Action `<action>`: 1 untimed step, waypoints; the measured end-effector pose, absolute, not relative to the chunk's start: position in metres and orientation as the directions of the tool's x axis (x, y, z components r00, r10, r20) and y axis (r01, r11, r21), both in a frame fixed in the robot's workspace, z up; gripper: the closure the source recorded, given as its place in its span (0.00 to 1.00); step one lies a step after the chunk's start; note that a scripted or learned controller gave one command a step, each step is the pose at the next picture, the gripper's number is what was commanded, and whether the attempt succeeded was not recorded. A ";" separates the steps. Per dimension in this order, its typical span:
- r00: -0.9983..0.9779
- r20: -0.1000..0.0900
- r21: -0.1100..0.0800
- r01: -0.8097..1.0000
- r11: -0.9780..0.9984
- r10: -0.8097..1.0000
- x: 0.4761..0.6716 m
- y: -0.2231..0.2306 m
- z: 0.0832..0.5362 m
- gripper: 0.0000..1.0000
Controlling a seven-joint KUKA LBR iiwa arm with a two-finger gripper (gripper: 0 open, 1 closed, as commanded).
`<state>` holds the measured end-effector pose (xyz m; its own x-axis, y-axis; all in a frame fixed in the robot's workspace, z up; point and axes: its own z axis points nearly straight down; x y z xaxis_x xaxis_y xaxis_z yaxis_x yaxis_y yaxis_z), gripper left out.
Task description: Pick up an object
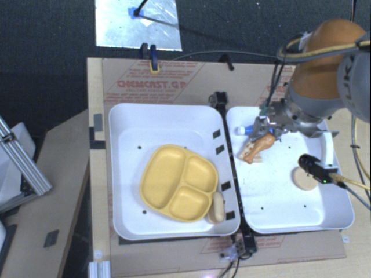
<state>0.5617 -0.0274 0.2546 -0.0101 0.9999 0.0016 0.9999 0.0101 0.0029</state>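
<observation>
My gripper hangs over the back left part of the right bin. Its tip is right at the upper end of an orange-brown carrot-shaped piece, which slants down to the left on the bin floor. A blue and white tube-like item lies just left of the gripper. A round beige disc rests further right in the same bin.
The left bin holds a yellow divided plate, with a small beige roll-shaped item at the plate's lower right edge. A black divider runs between the bins. The arm's bulk looms over the right bin's back right.
</observation>
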 end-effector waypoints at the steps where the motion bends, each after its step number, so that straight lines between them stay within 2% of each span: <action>1: -0.009 0.001 0.003 1.000 0.009 1.000 0.580 0.021 0.251 1.00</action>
